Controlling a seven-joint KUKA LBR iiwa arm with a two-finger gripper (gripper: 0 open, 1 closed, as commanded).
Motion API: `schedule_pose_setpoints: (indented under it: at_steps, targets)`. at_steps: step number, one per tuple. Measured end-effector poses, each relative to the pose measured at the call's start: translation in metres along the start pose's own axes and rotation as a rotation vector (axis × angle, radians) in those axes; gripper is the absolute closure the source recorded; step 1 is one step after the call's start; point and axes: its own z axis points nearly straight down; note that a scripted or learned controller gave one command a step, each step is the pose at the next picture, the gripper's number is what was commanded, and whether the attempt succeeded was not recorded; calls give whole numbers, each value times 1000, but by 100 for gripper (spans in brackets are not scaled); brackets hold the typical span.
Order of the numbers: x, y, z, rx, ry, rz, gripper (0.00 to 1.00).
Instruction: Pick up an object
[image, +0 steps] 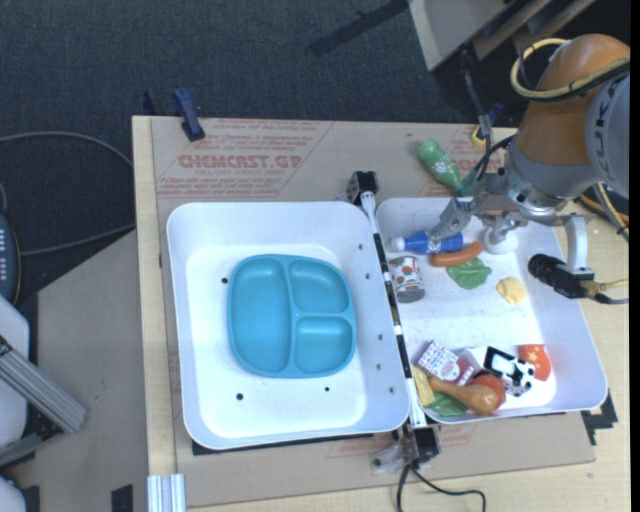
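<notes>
While the grey arm (575, 110) with its orange band reaches in from the right, we see its gripper (455, 225) lowered into the far part of the right bin (570, 345), directly over a small blue and white bottle (425, 242) that lies on its side. Whether the gripper grasps the bottle or merely sits above it, we cannot tell, because the wrist hides the tips. Just beside the bottle, toward us, lies an orange sausage-shaped toy (458, 256), touching a green leafy piece (468, 273). A small can with a red and white label (405, 278) stands against the bin's left wall, and a yellow piece (511, 290) lies apart to the right of the green one. At the near end of this bin we find a cluster: a red and white packet (443, 362), a black and white block (508, 367), a red item (536, 360) and a brown and green toy (470, 398), all crowded together. The left bin (195, 330) holds a blue divided plate (290, 312) at its middle. Beyond the right bin, on the bench (250, 160), lies a green bottle (440, 163), and a blue clamp (187, 113) grips the bench's far edge.
</notes>
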Motion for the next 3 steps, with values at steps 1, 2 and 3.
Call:
schedule_pose_setpoints:
  at_steps: [1, 2, 3]
  targets:
    - [-37, 13, 86, 3, 0, 2, 0]
    - [-51, 31, 110, 34, 6, -5, 0]
    - [-51, 33, 98, 20, 1, -2, 100]
